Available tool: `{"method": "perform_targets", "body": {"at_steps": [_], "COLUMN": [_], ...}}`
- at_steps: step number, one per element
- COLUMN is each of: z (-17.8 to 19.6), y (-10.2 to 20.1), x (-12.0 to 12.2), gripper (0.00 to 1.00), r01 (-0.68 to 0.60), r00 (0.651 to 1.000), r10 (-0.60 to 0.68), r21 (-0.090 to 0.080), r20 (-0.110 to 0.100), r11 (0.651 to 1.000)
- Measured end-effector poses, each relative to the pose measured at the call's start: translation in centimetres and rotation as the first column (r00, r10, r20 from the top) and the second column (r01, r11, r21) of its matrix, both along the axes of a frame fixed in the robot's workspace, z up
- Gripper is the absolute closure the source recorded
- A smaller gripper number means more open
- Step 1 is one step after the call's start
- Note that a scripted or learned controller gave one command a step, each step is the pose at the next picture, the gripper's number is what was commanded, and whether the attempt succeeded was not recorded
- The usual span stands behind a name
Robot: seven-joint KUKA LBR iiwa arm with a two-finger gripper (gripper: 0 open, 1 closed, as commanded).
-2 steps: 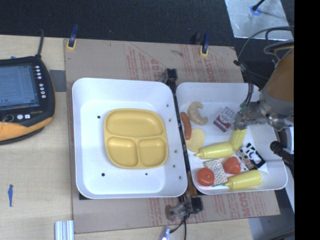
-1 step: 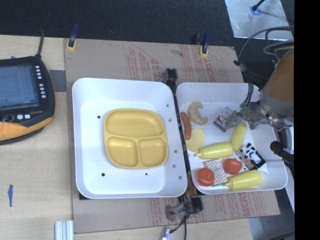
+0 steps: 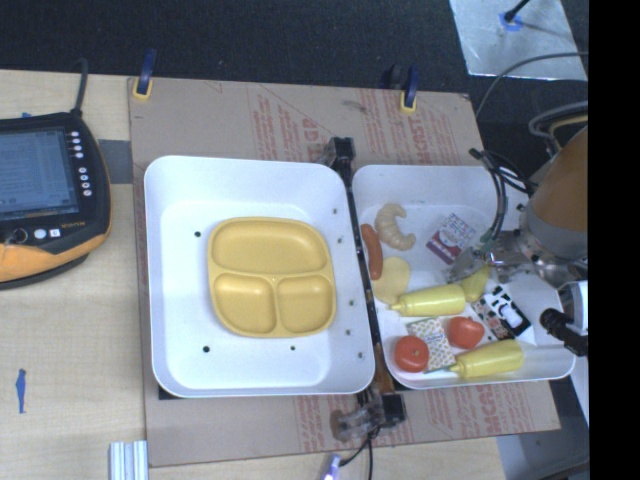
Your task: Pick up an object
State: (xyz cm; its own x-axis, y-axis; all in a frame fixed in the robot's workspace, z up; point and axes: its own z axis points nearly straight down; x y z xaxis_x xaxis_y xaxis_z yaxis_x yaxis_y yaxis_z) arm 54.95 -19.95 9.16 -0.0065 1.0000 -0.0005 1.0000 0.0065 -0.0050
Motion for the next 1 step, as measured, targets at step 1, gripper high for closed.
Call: {"method": "perform_targets", "body": {"at_steps": [1], "z": [1.05], "y": [-0.11], "x": [0.01], "gripper": [1.00], "r01": [-0.004], "r00": [1.000], "r10": [0.004], "r21": [-0.001], "r20": [-0.001], "r11": [1.000]}}
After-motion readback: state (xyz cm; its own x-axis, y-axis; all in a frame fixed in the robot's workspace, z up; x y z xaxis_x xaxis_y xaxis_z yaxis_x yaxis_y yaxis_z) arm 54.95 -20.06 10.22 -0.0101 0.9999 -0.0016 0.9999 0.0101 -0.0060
